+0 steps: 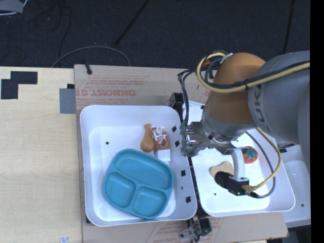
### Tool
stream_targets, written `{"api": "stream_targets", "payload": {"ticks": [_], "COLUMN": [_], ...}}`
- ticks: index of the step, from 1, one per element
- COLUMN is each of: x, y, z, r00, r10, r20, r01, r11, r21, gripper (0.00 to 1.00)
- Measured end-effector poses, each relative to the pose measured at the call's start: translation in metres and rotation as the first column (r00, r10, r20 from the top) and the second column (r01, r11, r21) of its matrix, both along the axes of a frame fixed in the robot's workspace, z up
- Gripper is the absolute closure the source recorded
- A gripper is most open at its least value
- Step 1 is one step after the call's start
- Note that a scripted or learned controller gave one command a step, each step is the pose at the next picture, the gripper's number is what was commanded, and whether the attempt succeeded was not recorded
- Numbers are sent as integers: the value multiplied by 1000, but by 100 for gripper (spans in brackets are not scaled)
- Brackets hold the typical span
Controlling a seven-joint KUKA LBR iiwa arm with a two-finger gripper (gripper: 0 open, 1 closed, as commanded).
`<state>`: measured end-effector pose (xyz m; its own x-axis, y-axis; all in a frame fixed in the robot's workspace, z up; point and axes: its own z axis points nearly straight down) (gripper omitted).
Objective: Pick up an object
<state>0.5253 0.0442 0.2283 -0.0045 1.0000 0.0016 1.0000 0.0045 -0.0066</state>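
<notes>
Two white bins sit side by side in the lower half of the picture. The left bin (93, 135) is near the middle and the right bin (283, 196) is at the lower right. They rest on a brown cardboard sheet (126, 85) with red letters on it. The sheet lies on a pale wooden bench (35, 161).

The big grey arm (283, 100) comes in from the right side. It has an orange part (233, 95) and yellow cables looped around it. It hangs over the upper left part of the right bin. The gripper (192, 140) is low down, right over the edge where the two bins meet. It is mostly hidden under the arm, so one cannot tell if it is open or closed. Nothing can be seen held in it.

The things to pick up are in both bins. In the left bin a blue plate (137, 182) with three parts lies flat at the bottom. Just above it is a toy chicken leg (147, 139), orange-brown. Touching its right side is a small toy (161, 137) that is white, red and brown.

In the right bin a pale yellow piece (220, 168) lies near the middle, partly under the arm. A little red and orange ball (249, 155) with a green spot is up and to the right of it, near but not touching.

At the top of the picture the floor (152, 24) is dark, with black cables running over it.
</notes>
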Motion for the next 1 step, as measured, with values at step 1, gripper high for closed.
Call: {"api": "stream_targets", "payload": {"ticks": [1], "x": [-8], "y": [49], "z": [9], "r00": [1000], "r10": [-1], "r20": [4], "r01": [1], "r11": [1000], "r21": [-1], "gripper": [100]}}
